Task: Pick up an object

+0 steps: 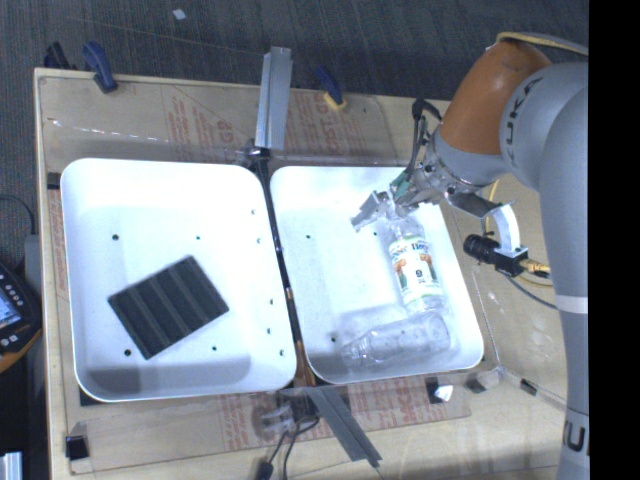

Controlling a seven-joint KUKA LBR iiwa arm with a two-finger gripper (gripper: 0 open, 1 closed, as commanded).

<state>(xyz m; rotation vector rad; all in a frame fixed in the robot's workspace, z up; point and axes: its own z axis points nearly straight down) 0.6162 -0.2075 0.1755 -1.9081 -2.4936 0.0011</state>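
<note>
robotics lab; clamped bench (pixel 60 108); twin white bins (pixel 75 183); KUKA arm (pixel 530 88)

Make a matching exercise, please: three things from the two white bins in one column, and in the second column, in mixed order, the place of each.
Things:
1. dark ribbed pad
2. labelled bottle
3. clear bottle

Places:
a. lying along the near wall of the right bin
b. on the floor of the left bin
c. in the right bin, just below the claw

Pairs: 1-b, 2-c, 3-a
</note>
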